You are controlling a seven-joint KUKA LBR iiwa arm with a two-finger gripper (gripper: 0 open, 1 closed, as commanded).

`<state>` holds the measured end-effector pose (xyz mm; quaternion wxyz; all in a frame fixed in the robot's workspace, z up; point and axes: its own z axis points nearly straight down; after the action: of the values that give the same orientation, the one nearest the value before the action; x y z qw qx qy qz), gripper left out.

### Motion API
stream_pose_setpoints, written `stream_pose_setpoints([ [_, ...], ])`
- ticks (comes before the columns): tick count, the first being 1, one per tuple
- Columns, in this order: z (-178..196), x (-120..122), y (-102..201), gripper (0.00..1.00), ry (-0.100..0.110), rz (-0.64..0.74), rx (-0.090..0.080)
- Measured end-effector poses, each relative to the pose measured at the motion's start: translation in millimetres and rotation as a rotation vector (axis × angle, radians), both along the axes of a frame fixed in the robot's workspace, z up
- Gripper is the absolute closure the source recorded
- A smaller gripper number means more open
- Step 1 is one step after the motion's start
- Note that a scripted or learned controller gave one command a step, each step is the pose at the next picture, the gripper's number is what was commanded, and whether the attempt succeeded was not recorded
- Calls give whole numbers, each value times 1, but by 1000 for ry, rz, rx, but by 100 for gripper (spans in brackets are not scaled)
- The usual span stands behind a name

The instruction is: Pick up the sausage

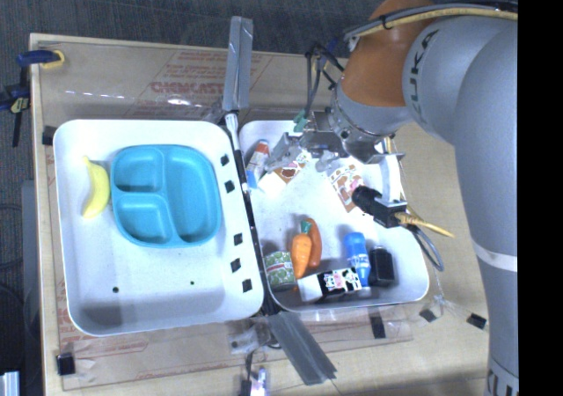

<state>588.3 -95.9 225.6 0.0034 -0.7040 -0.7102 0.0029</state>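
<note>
Arm (413,51) hangs over right bin (413,284), sausage perhaps underneath it

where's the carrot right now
In the camera view the carrot lies in the right bin, near its front-left part, just right of a small green can and left of the blue bottle.

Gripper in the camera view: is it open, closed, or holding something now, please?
Gripper: cannot be told; it hangs over the upper part of the right bin.
</note>
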Motion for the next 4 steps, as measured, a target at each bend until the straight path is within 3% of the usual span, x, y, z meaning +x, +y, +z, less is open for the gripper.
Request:
stream_pose_setpoints([
  [1, -90, -39, -59, 0, 0, -11, 0],
  [2, -131, -57, -98, 0, -2, 72, 2],
  [3, -123, -57, -98, 100, 3, 79, 2],
  [4, -131, -83, -83, 100, -25, -4, -7],
])
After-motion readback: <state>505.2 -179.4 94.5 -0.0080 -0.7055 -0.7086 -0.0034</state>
